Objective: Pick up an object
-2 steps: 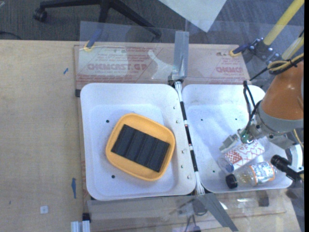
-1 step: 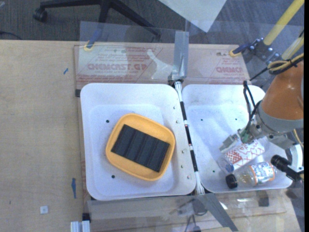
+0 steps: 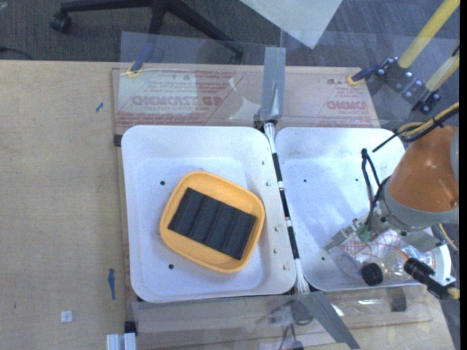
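Observation:
An orange-yellow dish (image 3: 174,208) lies in the left bin (image 3: 142,152) and holds a dark grey ridged block (image 3: 214,223). In the right bin (image 3: 321,159), near its front right corner, lies a clear plastic item with red markings (image 3: 367,253). My gripper (image 3: 368,238) is low over that corner, right above the clear item, beneath the orange band of the arm (image 3: 427,177). The arm hides the gripper's tips, and I cannot tell whether it touches the item.
A raised divider (image 3: 281,195) runs between the two bins. The clear item lies close to the right bin's front wall (image 3: 350,286). A clear sheet (image 3: 219,93) is taped to the bench behind the bins.

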You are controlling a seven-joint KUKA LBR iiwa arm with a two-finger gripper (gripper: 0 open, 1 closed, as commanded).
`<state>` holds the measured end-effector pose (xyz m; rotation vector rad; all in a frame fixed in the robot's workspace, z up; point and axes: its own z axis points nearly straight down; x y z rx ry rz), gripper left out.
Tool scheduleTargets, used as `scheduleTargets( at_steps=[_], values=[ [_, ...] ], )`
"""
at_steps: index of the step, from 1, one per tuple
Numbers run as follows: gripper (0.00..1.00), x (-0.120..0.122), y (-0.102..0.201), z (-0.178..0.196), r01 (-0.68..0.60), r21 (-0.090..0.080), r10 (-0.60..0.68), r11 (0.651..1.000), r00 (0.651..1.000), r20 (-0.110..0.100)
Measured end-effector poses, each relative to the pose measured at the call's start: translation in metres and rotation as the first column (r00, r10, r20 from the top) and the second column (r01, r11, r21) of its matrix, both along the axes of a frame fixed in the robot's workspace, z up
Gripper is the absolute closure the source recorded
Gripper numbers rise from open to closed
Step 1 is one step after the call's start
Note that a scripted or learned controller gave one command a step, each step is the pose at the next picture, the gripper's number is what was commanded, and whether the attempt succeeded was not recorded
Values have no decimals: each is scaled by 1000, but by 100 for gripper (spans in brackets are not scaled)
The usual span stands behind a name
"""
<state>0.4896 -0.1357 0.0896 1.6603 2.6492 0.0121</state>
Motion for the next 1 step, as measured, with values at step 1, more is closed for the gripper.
scheduleTargets(
  at_steps=[1],
  values=[
    [0,-10,-3,171,-300,0,300,954,954,-14]
  ],
)
